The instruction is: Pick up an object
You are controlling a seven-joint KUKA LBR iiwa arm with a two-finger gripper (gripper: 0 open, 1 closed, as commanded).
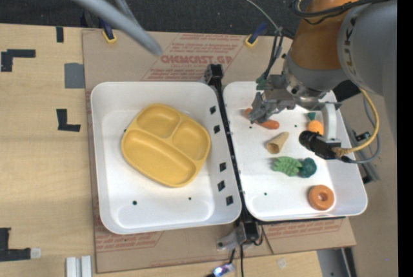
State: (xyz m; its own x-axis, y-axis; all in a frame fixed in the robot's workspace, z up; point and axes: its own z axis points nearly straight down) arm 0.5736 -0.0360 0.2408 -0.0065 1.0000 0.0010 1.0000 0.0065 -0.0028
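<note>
**Pick-up under way, nothing lifted yet.** The red piece [271, 124] lies on the floor of the right-hand bin [258, 174], in the part nearest the divider and the far wall. One end shows at the gripper's [259, 117] right, and a second red-orange patch shows at its left. Whether the two patches are one thing cannot be told, since the gripper hides what lies between them.

The gripper sits low over this piece, at or just above the bin floor. From this slant it cannot be told whether the grasping part is released or clenched, and nothing is seen held in it. Contact with the red piece is likely, not certain.

Judged from this, the approach is about complete. A firm grasp and the lift are left to do.

The other things in the same bin all rest on its floor:
- A cone [278, 142] lies near the red piece, on the side toward the viewer, and apart from it.
- A small orange piece [314, 126] lies toward the bin's outer wall.
- A green toy [293, 166] lies nearer the viewer than the cone.
- A donut [321, 197] lies by the near outer corner.

The arm [322, 24] reaches in from the view's right. The other bin [110, 205] holds a yellow divided plate [166, 143], well apart from the gripper. Both bins stand on a cardboard sheet [193, 56] on the tabletop [39, 159].
</note>
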